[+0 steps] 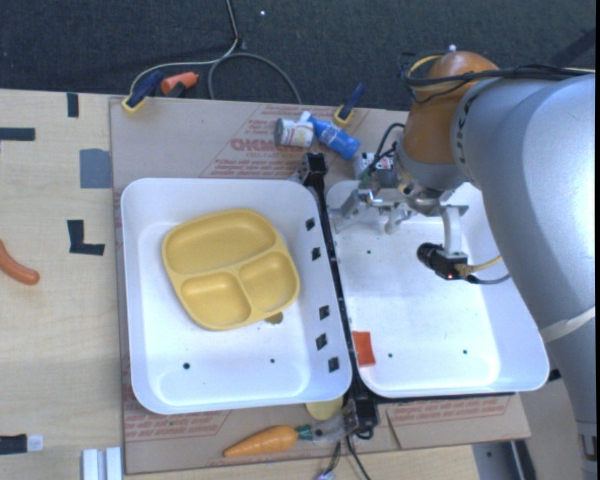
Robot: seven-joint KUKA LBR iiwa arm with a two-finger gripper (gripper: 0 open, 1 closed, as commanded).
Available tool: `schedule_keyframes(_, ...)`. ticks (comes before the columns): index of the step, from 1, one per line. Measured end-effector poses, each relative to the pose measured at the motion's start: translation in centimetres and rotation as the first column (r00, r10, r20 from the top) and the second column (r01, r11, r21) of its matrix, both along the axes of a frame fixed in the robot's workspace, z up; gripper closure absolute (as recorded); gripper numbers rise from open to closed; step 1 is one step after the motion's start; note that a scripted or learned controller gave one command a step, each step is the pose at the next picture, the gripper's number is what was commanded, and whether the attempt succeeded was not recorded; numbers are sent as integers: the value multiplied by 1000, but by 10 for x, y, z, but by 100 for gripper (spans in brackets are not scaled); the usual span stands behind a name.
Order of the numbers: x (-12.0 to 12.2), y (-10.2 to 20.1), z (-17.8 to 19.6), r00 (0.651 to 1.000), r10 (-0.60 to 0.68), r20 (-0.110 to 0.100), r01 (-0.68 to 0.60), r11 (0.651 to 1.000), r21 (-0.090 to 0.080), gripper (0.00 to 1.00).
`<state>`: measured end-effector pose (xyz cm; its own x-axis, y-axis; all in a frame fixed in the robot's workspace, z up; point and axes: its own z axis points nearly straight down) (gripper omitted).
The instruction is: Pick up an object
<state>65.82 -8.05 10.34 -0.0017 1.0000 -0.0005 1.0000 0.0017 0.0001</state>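
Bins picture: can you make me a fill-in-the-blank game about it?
1. The yellow plate lies in the ____ bin.
2. The plate has ____ compartments.
3. The carrot lies ____ the bins, on the cardboard.
4. The small orange piece lies in the ____ bin.

Missing words: left; three; outside; right

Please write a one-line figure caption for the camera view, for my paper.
KUKA arm's gripper poised over the right bin holding a small orange block; yellow divided plate in the left bin.
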Motion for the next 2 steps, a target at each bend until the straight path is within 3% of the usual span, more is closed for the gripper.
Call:
schedule_keyframes(1, 10, -126, 26, 1000, -9, 4, 9, 1000, -5, 0)
schedule_keyframes(2, -69, -65, -15, 1000, 0, -7, 0, 1000, 3, 0)
